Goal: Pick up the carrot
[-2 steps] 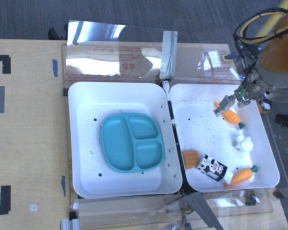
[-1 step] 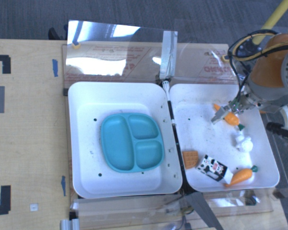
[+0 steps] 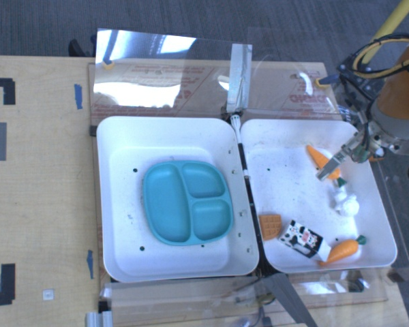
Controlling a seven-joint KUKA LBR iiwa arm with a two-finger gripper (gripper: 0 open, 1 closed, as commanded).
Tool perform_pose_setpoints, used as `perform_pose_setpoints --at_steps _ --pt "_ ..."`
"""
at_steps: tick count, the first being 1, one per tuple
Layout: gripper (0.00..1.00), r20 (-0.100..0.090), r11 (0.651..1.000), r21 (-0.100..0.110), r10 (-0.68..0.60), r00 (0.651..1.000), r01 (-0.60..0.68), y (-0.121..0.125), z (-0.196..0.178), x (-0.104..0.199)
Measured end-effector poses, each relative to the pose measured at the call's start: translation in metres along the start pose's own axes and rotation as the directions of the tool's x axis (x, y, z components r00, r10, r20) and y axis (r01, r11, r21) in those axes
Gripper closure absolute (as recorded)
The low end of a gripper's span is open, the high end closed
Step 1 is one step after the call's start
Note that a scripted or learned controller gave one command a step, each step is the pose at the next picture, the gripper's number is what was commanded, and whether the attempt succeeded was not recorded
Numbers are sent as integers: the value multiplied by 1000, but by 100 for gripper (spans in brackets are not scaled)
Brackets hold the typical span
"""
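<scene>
While the arm reaches in from the right, gripper (image 3: 334, 165) sits low in the right bin (image 3: 286, 142), fingertips at an orange piece (image 3: 318, 155) near the bin's upper middle; can't tell whether it's open or closed. Carrot (image 3: 343, 250) lies in the lower-right corner, well apart, beside a cow-print carton (image 3: 301, 238). Waffle (image 3: 270, 226) near the divider. Left bin (image 3: 123, 142) holds a teal divided plate (image 3: 188, 201).

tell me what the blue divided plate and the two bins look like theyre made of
The teal three-compartment plate looks like moulded plastic with a matte finish: one even colour, soft rounded ridges, barely any glare. The two shallow white bins, left and right, look like thin formed plastic, smooth and slightly glossy, with rounded corners and rolled rims. The exact plastic can't be told.
</scene>
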State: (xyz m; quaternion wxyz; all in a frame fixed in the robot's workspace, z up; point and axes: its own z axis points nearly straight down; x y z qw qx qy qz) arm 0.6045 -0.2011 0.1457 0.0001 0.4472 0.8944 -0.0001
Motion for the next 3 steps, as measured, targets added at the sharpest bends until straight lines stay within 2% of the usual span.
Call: perform_pose_setpoints --at_steps 1,2,3 --pt "0 -1 998 -1 65 998 -65 9 52 -28" --pt "100 -4 998 1 68 998 -68 8 46 -28" --pt "100 6 999 -6 52 999 -52 22 -57 14"
